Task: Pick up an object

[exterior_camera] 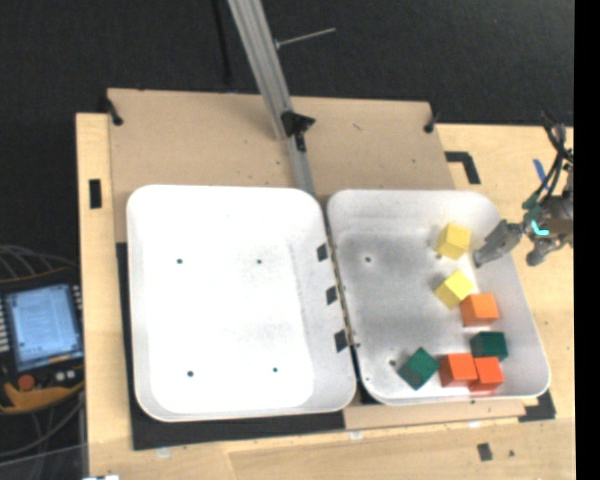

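The right bin (pixel 390 268) holds several small blocks. Two yellow blocks (pixel 453 239) (pixel 456 287) lie near its right side, with an orange block (pixel 479 308) just below them. A dark green block (pixel 489 345), a green block (pixel 417 367) and two orange blocks (pixel 458 369) (pixel 487 372) sit along the bin's near edge. My gripper (pixel 516 247) hangs over the bin's right rim, just right of the upper yellow block. It is open, with nothing between its fingers (pixel 495 240).
The left bin (pixel 230 298) lies beside the right one. A slanted metal pole (pixel 265 58) reaches down to the bins' back edge. A teach pendant (pixel 35 333) rests off the bench at the left.
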{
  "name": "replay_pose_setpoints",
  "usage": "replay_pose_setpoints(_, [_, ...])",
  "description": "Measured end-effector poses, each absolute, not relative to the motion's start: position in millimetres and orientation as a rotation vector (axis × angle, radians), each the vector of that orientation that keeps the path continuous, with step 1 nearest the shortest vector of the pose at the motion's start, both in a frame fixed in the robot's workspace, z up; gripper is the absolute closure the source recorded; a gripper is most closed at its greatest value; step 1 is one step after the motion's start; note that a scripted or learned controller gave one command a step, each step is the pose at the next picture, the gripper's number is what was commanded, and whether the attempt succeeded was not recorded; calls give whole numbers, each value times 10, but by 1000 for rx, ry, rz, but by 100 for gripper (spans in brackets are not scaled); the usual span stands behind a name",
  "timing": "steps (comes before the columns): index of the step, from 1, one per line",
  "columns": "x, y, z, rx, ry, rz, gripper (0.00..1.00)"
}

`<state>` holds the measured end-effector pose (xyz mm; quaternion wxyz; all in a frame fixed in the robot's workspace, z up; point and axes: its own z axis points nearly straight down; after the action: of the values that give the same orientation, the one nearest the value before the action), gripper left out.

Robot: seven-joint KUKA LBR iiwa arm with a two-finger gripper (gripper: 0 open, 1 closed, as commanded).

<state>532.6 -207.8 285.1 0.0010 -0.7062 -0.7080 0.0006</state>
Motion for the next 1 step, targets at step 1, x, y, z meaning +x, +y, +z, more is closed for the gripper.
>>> replay_pose_setpoints(1, [5335, -2074, 2871, -2219, -2226, -2, 0])
